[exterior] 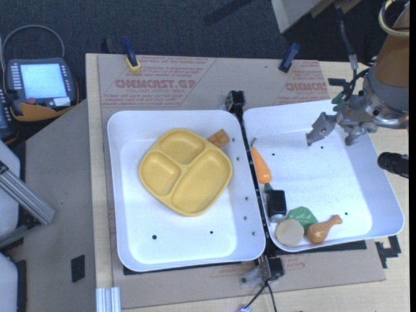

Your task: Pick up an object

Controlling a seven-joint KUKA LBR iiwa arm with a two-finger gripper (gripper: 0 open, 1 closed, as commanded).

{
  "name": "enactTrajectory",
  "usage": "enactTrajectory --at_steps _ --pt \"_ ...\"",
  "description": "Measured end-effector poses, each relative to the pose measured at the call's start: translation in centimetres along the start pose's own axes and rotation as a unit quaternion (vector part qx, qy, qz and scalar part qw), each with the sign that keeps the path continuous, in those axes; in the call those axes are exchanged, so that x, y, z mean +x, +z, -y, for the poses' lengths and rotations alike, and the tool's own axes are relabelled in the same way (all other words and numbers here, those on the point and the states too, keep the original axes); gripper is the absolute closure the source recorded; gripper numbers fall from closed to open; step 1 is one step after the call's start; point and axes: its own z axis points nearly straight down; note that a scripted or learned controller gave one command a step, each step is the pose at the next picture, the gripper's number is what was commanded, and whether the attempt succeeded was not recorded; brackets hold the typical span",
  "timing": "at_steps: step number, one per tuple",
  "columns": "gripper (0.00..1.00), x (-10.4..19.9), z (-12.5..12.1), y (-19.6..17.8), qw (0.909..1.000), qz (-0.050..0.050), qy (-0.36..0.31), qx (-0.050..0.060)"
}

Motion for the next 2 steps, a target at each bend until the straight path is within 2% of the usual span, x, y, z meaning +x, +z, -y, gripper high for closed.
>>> enactTrajectory --at_steps 1,2 --pt "0.0 0.0 -0.2 -0.7 1.0 0.001 -0.001 -0.006" --pt "0.0 0.9 -0.7 4.7 1.0 0.0 -0.001 -0.003"
